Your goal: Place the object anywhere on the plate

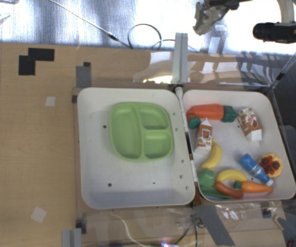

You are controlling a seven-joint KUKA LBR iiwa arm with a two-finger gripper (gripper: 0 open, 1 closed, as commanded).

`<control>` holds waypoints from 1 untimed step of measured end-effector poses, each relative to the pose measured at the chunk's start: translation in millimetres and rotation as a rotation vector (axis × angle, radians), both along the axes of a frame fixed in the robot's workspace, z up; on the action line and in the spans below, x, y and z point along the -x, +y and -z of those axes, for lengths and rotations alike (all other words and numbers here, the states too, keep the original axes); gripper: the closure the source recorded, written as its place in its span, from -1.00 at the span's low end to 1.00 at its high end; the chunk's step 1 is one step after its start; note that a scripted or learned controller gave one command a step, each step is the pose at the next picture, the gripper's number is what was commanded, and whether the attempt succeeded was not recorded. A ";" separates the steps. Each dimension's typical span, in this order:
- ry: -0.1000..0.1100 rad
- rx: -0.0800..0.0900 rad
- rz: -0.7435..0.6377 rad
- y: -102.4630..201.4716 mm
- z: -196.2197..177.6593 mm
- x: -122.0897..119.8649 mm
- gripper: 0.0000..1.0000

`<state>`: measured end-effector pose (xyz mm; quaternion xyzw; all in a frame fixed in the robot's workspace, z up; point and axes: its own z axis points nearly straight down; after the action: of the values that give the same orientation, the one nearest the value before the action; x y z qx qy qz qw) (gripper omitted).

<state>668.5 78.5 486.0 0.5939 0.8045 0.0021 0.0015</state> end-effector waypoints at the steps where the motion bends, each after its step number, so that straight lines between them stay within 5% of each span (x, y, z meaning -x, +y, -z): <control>1: -0.004 -0.002 -0.051 63.9 -2.4 92.9 1.00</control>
<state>575.6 142.3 488.4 0.5732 0.8194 0.0042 0.0021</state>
